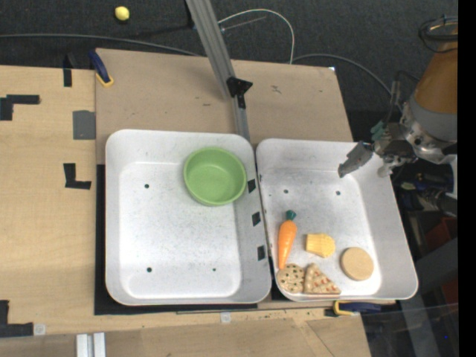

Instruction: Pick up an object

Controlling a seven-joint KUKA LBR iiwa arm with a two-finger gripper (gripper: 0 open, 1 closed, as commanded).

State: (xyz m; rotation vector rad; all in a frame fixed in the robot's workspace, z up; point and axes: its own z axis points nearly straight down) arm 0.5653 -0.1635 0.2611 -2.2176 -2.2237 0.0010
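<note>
Two white bins on our tan worktop [171, 88]

Dark floor [335, 21] surrounds it. The left bin [134, 222] holds a green bowl [215, 175]; the right bin [372, 199] holds the carrot [286, 242] at 6 o'clock; gripper [353, 161] at 2 o'clock, state we cannot tell.

Just one fixed cam, mounted up high and looking down at a slant, far enough back to fit both white bins [111, 222] side by side. The arm [435, 103] pokes in at 3 o'clock.
</note>
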